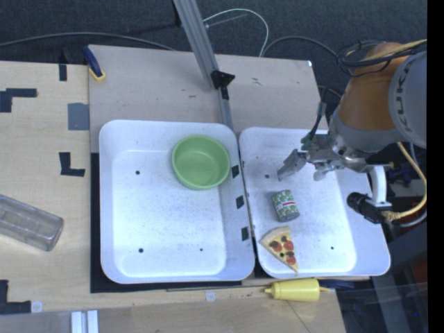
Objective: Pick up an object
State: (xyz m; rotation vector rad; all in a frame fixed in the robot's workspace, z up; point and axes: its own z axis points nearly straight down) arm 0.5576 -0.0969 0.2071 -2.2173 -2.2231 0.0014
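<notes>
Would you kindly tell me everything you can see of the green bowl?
The green bowl is a round, pale green dish with a smooth, matte look, likely plastic. It sits upright, mouth up, and nothing shows inside it. It rests on the floor of the left bin, in that bin's upper right part, close to the wall shared with the right bin. Nothing else touches it; the gripper is over the right bin, well apart from it.
</notes>
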